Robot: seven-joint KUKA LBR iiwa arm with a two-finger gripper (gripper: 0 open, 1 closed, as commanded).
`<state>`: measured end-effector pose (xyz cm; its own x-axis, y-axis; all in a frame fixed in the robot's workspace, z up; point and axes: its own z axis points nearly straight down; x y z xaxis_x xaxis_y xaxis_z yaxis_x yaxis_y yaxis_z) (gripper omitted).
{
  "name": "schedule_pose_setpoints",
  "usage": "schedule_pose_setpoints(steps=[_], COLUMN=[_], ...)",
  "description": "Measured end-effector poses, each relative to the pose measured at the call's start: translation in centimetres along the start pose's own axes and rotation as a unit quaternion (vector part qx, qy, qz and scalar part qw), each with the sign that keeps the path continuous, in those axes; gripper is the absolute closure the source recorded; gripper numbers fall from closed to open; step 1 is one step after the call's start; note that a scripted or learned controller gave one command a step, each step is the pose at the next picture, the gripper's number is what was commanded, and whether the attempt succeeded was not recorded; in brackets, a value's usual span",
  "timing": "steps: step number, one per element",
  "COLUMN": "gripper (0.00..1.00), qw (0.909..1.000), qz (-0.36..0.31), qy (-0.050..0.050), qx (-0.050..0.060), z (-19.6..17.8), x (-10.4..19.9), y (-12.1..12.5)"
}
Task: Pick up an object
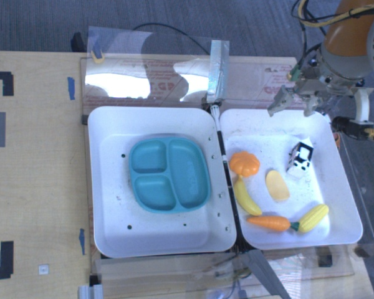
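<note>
The right bin (343, 229) holds several toy items: an orange pepper (244, 164), a yellow banana (244, 198), a pale yellow oval piece (277, 185), a carrot (269, 223), a yellow corn cob (313, 218) and a black-and-white cow figure (300, 157). My gripper (294, 108) hangs over the far edge of this bin, above and behind the cow. Its two grey fingers stand apart, open, with nothing between them.
The left bin (106, 229) carries a blue divided plate (170, 173). A clear plastic wall (149, 73) and a metal post (217, 67) rise behind the bins. A ridge (223, 167) separates the two bins.
</note>
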<state>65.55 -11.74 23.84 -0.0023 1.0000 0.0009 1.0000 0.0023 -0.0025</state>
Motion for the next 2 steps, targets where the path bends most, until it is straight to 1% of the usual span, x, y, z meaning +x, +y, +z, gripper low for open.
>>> schedule_pose_setpoints(steps=[1, 2], gripper=[0.0, 0.0], qw=[0.9984, 0.9992], qz=[0.056, 0.038], qy=[-0.001, -0.002], qx=[0.001, -0.012], z=[10.9, 12.9], x=[-5.6, -8.5], y=[-2.0, -2.3])
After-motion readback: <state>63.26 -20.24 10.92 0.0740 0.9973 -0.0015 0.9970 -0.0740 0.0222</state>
